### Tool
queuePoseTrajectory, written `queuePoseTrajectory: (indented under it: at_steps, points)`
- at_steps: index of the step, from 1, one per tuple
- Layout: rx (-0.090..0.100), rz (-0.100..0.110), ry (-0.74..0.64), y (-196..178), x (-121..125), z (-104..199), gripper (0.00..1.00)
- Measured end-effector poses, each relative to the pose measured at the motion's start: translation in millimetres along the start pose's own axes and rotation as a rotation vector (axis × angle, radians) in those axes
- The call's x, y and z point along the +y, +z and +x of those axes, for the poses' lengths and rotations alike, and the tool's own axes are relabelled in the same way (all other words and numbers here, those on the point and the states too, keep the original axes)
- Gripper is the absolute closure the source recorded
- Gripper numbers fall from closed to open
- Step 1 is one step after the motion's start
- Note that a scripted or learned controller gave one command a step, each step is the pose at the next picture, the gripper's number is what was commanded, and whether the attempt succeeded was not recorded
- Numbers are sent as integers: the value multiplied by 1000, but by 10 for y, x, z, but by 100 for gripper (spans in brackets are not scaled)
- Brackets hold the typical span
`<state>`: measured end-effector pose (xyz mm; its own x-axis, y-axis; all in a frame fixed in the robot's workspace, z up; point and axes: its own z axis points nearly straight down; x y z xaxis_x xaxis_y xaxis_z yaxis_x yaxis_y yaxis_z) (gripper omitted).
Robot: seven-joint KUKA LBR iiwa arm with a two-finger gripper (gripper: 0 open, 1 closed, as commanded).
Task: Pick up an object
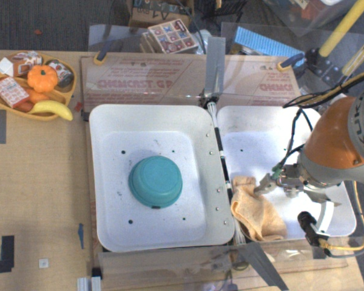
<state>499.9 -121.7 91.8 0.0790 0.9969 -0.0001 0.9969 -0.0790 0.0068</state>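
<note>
One teal bowl (156, 181) sat mid left bin (103, 138), room all round. One tan cloth (256, 214) hugged the right bin's (255, 126) near-left corner; the gripper (268, 182) hovered just above it, jaw state unclear.

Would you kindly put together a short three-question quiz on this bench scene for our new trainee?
1. True or false: the teal bowl lies upside down in the left bin.
2. Multiple choice: the crumpled tan cloth lies in which part of the right bin? A) far right corner B) near left corner C) middle
3. Fill in: the pincer sits just beside the ____.

Key:
1. True; its flat base faces up.
2. B; it is bunched against the wall shared with the left bin, at the near edge.
3. Cloth; the tip is at the cloth's upper right edge, and whether it grips any fabric cannot be told.
</note>
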Motion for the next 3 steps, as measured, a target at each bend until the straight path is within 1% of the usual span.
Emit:
queuePoseTrajectory:
  at_steps: [1, 2, 3]
  points:
    - [-2, 5, 119, -128, 769, -651, 0]
    - [0, 7, 33, -45, 164, 57, 0]
    - [-1, 5, -9, -900, 382, -573, 0]
